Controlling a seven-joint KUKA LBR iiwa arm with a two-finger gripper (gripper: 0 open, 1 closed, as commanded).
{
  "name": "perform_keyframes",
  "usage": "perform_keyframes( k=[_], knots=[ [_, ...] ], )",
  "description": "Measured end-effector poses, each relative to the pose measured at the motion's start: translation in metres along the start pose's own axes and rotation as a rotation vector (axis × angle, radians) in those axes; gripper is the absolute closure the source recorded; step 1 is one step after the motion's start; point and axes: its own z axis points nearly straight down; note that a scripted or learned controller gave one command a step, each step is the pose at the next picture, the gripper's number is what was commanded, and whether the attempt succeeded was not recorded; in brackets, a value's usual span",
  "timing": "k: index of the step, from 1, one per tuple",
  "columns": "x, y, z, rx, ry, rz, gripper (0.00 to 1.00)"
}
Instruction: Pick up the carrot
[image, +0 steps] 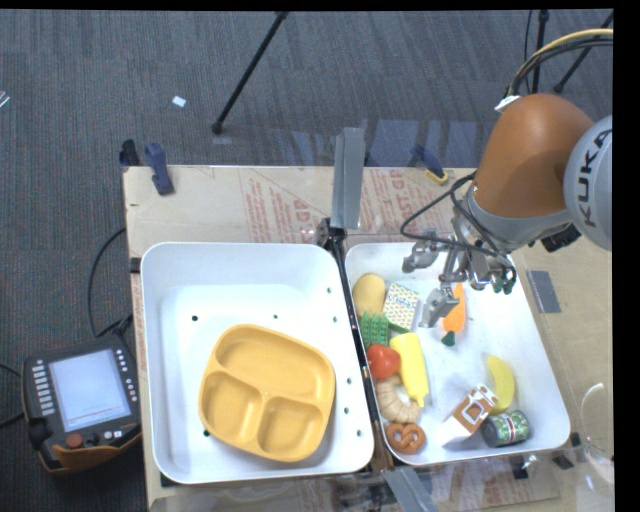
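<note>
Carrot (455, 315) beside tool (447, 298), possibly gripped

- Yellow divided tray (266, 392) lying in the left bin (170, 270), toward its near right corner.
- Right bin (535, 345) crowded: pale potato (368, 293) at the far left, checkered packet (401, 303) just beside it.
- Green piece (374, 328) below the potato, red tomato (382, 361) touching its near side.
- Yellow corn (410, 366) slanting just right of the tomato.
- Pretzel (405, 436) at the near edge.
- Banana (500, 382) toward the right, green can (504, 428) near it, small carton (472, 409) beside the can.
- Teach pendant (82, 400) on the floor, left of the table (240, 205).
</note>
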Motion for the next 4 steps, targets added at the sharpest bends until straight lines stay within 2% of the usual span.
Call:
perform_keyframes(
  k=[1, 2, 3, 4],
  knots=[
    [0.005, -0.047, 0.099, 0.002, -0.009, 0.087, 0.00],
    [0.000, -0.045, 0.084, 0.003, -0.023, 0.082, 1.00],
    [0.011, -0.005, 0.021, 0.000, -0.008, 0.205, 1.00],
    [0.080, -0.052, 0.103, 0.002, -0.001, -0.022, 1.00]
  ],
)
